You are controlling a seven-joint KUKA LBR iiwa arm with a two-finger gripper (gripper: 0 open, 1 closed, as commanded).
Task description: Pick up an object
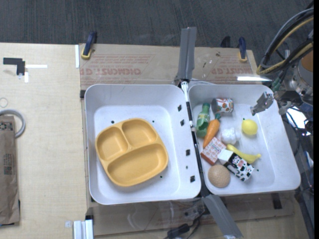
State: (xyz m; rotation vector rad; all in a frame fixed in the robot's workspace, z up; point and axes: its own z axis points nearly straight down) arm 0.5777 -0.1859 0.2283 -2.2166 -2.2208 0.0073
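The right bin (279, 180) holds several toy foods: a green bottle (202, 118), a carrot (212, 130), a small can (223, 105), a white lump (228, 134), a yellow lemon (249, 127), a banana (243, 154), a red-and-white box (214, 150), a black-and-white carton (238, 167) and a brown bun (219, 176). My gripper (262, 103) hangs at the bin's upper right edge, above and to the right of the lemon. Nothing shows between its fingers.
The left bin (94, 133) carries a yellow divided plate (131, 151). A grey divider post (187, 54) rises between the bins. Cables (286, 29) and the arm crowd the right side. Cardboard (134, 66) lies behind the bins.
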